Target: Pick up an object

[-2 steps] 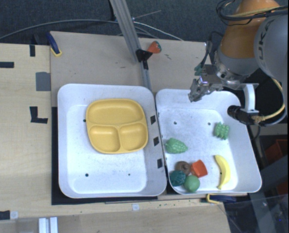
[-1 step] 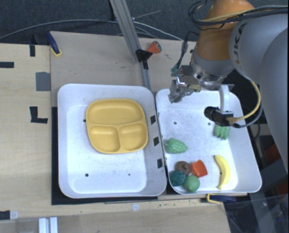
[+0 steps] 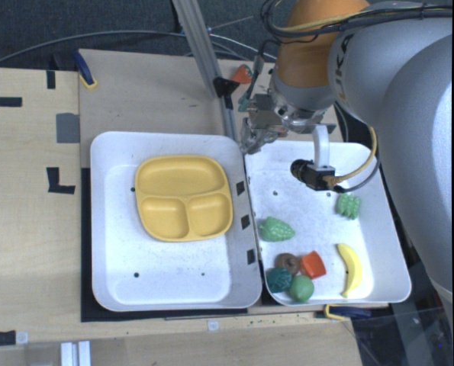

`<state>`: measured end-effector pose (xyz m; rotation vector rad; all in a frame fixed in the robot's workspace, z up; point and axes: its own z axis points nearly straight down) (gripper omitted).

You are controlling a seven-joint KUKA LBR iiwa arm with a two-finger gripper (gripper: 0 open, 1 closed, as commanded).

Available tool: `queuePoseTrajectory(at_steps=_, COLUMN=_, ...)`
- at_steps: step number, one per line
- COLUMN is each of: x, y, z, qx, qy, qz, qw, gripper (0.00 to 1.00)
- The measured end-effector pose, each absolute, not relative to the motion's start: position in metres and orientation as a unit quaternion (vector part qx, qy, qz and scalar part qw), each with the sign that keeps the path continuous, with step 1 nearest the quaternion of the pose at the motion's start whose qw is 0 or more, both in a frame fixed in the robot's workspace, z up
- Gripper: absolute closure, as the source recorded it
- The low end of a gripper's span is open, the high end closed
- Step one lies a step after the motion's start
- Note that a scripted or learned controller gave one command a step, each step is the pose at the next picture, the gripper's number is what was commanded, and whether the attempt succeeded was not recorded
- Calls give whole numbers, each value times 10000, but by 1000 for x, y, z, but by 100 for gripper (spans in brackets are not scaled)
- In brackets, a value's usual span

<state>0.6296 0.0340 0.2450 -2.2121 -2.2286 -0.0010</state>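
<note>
The gripper (image 3: pixel 255 137) hangs at the upper left corner of the right bin (image 3: pixel 379 204), small and tangled against the arm, so whether it is open or closed cannot be told. A curved yellow banana (image 3: pixel 351 269) lies near that bin's lower right, beside an orange block (image 3: pixel 313 264). A yellow divided plate (image 3: pixel 184 197) sits in the left bin (image 3: pixel 108 227).

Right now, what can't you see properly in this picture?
- Camera view: the gripper sits at the right bin's far left corner; too small and cluttered to tell how its jaws stand.
- The brown thing is too small to name.
- The teal thing is crowded by the green ball.
- The arm covers the bench behind the right bin.
</note>
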Motion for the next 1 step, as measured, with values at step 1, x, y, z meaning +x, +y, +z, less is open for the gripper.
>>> queuePoseTrajectory(at_steps=1, x=642, y=81, z=223, qx=-7049, qy=-7093, qz=9, qw=10, gripper=100)
